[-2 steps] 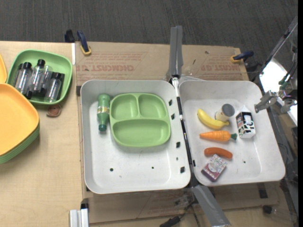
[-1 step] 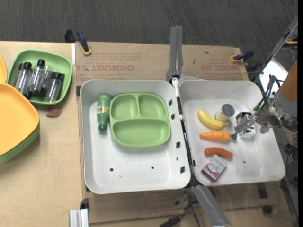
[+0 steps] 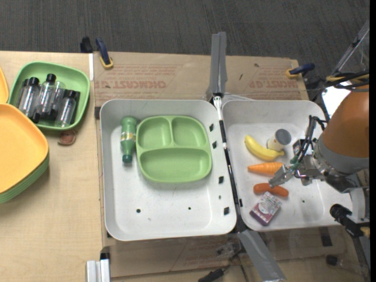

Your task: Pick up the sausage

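Note:
The sausage (image 3: 271,189) is a short red-orange piece lying flat in the right bin (image 3: 329,213), just below an orange carrot (image 3: 265,168). My gripper (image 3: 282,178) reaches in from the right, with its tip low over the sausage's right end and between the sausage and the carrot. The tip looks to be touching or almost touching the sausage. The arm's orange band (image 3: 352,125) sits at the right edge of the view.
A yellow banana (image 3: 261,149) and a small grey-topped can (image 3: 281,138) lie above the carrot. A purple packet (image 3: 265,209) lies just below the sausage. The left bin (image 3: 117,216) holds a green divided plate (image 3: 174,148) and a green bottle (image 3: 127,138).

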You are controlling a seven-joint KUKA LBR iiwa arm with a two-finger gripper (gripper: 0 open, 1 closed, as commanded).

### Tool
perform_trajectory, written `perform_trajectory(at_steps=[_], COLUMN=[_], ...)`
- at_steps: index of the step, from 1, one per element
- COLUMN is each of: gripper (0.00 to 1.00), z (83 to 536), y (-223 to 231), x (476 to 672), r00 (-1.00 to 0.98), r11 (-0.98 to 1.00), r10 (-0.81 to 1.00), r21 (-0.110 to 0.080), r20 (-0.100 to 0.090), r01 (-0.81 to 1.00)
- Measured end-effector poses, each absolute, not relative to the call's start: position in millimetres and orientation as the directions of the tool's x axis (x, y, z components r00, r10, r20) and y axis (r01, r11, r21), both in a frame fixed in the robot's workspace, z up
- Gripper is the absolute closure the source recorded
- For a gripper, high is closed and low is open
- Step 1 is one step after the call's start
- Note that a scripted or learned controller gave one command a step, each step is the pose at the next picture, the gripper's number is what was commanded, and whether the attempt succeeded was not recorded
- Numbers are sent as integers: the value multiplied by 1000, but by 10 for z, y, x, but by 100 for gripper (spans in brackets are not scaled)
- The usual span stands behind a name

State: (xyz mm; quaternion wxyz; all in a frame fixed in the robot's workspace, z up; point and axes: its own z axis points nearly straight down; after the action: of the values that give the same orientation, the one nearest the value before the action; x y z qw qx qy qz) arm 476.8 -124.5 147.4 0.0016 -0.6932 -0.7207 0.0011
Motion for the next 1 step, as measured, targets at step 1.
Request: perform_trajectory(at_steps=[1], gripper=[0], z=[904], y=[-1032], x=[4762], r00=[-88], r11=[88], r10=[996], r21=[-4], r20=[1], r01=[996])
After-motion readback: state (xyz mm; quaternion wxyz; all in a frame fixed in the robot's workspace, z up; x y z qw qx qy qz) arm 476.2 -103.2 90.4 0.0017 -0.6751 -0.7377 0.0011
